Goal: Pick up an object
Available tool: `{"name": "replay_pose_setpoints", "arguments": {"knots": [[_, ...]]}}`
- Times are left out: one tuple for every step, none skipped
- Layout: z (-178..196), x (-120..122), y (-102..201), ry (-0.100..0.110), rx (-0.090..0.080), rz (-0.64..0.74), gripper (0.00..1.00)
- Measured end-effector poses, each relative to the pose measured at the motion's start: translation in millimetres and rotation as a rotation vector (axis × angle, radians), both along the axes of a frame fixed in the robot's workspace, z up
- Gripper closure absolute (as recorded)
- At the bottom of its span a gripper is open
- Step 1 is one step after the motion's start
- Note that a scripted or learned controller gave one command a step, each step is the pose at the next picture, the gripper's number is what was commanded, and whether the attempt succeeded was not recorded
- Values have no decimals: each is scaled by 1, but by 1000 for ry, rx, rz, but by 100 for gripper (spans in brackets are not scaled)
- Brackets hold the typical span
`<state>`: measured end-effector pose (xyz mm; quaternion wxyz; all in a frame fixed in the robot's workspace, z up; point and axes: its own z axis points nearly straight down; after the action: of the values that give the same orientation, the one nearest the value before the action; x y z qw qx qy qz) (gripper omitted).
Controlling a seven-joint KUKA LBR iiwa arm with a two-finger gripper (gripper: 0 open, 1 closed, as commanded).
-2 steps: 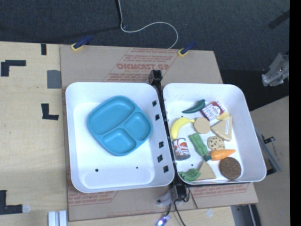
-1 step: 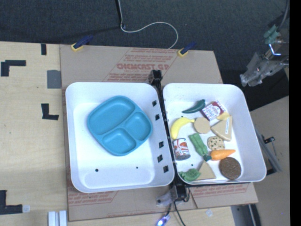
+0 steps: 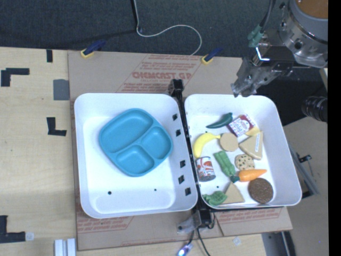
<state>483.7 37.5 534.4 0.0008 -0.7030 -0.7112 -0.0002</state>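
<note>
The arm point(image 3: 306, 15) hangs at the upper right, with its claw point(image 3: 246, 87) poised above the far rim of the right bin point(image 3: 281, 137). Whether the claw stands apart or together cannot be told at this angle, and nothing is seen held in it.

The candidate objects all lie below and slightly right of the claw, heaped in the right bin. Nearest beneath it are a green pepper point(image 3: 219, 121) and a red packet point(image 3: 239, 125). Further down come a banana point(image 3: 204, 142), a tan disc point(image 3: 229, 142), a cheese wedge point(image 3: 252, 144) and a cookie point(image 3: 244, 161). Further still lie a can point(image 3: 205, 168), a green pod point(image 3: 224, 162), a carrot point(image 3: 251, 174), a brown disc point(image 3: 260, 190) and a leafy green piece point(image 3: 216, 198). Down and to the left of the claw, the left bin point(image 3: 88, 159) holds a blue tray point(image 3: 135, 141).

The step in hand appears to be the approach: the claw is high and at the bin's edge, with no object yet taken. The next move likely calls for choosing one piece, carrying the claw inward over it, and descending. The pieces touch or crowd one another, so a target at the heap's margin, such as the pepper or banana, would probably give the cleanest purchase.
</note>
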Motion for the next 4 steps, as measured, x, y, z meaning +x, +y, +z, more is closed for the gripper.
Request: {"name": "replay_pose_setpoints", "arguments": {"knots": [[-1, -1, 86, 1, 0, 0, 100], [0, -1, 151, 0, 0, -3, 100], [-1, -1, 199, 1, -1, -5, 100], [10, 0, 197, 1, -1, -7, 100]]}}
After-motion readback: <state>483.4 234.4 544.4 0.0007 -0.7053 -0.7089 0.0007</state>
